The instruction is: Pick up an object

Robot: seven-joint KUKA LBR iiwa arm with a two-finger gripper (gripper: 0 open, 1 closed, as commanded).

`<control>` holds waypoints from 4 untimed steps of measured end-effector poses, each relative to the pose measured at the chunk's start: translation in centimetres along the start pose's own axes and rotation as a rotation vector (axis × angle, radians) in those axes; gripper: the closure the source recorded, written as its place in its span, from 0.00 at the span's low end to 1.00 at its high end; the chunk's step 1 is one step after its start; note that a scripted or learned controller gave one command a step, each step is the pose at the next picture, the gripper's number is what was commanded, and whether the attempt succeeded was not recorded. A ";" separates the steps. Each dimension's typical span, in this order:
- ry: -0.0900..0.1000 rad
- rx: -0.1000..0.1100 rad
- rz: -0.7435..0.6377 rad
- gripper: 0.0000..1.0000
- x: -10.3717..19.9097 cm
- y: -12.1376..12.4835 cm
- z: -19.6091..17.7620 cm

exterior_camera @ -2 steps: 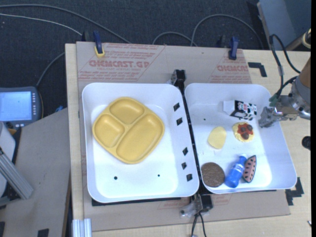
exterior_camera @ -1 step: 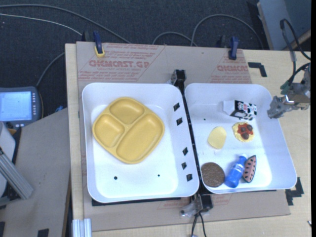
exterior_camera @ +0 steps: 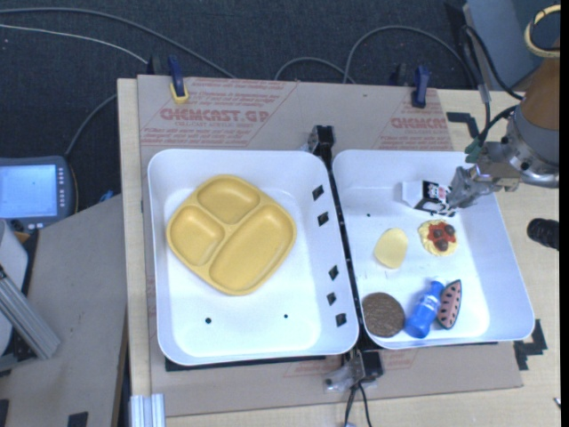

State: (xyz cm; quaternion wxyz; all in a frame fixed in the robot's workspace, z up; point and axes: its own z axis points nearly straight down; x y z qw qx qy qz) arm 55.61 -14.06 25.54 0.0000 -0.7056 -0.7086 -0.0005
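Observation:
My gripper [exterior_camera: 455, 196] hangs low over the back of the right bin [exterior_camera: 507, 265], coming in from the right. Its tip is against a small white and black object [exterior_camera: 425, 191] lying near the bin's back wall; whether it touches that object I cannot tell. Just in front of the tip lies a round pizza-like toy [exterior_camera: 438, 237]. A pale yellow slice [exterior_camera: 390, 247] rests to the left of that. Along the bin's front are a brown round cookie [exterior_camera: 383, 314], a blue bottle [exterior_camera: 425, 310] and a watermelon slice [exterior_camera: 451, 303], close together.
The left bin [exterior_camera: 178, 327] holds a yellow divided plate [exterior_camera: 231, 234] in its middle. Black clips run down the divider [exterior_camera: 331, 229] between the bins. Blue clamps [exterior_camera: 178, 83] hold the cardboard base at the back. Cables trail behind the bench.

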 end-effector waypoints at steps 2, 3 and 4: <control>0.002 0.003 -0.002 1.00 10.8 -0.6 1.1; 0.001 -0.001 -0.002 1.00 16.4 0.5 1.0; 0.001 0.002 -0.001 1.00 20.9 1.1 2.4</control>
